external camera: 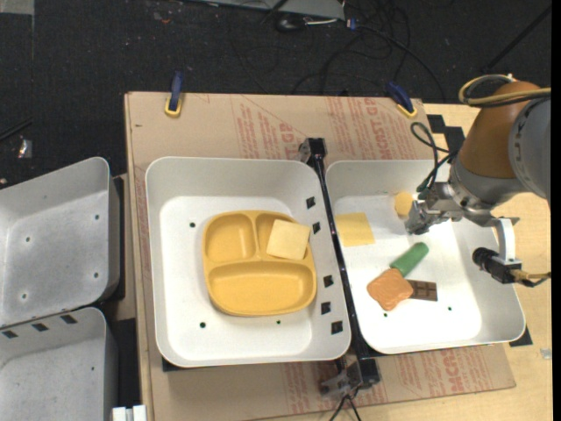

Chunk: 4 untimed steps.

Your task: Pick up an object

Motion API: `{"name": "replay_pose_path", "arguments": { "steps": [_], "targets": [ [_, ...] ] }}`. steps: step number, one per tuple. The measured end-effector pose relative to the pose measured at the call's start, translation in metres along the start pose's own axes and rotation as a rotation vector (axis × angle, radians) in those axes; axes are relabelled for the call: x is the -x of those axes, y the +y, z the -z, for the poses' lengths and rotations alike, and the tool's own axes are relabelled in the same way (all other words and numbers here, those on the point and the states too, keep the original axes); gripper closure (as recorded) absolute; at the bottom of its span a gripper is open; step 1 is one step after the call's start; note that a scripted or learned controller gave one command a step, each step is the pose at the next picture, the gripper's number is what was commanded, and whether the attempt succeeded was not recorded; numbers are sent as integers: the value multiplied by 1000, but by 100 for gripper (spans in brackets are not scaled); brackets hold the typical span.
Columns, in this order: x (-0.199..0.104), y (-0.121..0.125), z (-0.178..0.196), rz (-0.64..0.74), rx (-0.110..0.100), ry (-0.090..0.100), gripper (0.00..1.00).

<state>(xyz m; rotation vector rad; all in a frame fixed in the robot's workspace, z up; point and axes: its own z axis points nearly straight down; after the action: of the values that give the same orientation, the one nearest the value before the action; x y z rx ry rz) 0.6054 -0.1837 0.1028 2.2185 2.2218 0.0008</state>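
Observation:
The right bin (465, 323) holds a pale yellow square slice (354, 230), a green cylinder (409, 258), an orange toast-shaped piece (389, 289), a dark brown bar (424, 291) and a small yellow round piece (402, 203). My gripper (421, 217) is low at the back of this bin, just right of the yellow round piece and above the green cylinder. In the left bin, a yellow divided plate (259, 279) carries a pale cream square (287, 239).
A black divider (331, 244) runs between the two bins. The arm with its orange band (491, 139) comes in over the right bin's far right side. Grey metal panels (53, 235) lie left of the bench. Blue clamps (174, 95) hold the board's back edge.

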Motion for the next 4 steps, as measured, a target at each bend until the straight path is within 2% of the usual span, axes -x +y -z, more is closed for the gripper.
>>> {"name": "replay_pose_path", "arguments": {
  "steps": [1,3,4],
  "targets": [
    [2,11,59,1,5,-1,100],
    [3,12,133,1,4,-1,100],
    [-45,-5,122,5,-4,2,100]
  ]
}}
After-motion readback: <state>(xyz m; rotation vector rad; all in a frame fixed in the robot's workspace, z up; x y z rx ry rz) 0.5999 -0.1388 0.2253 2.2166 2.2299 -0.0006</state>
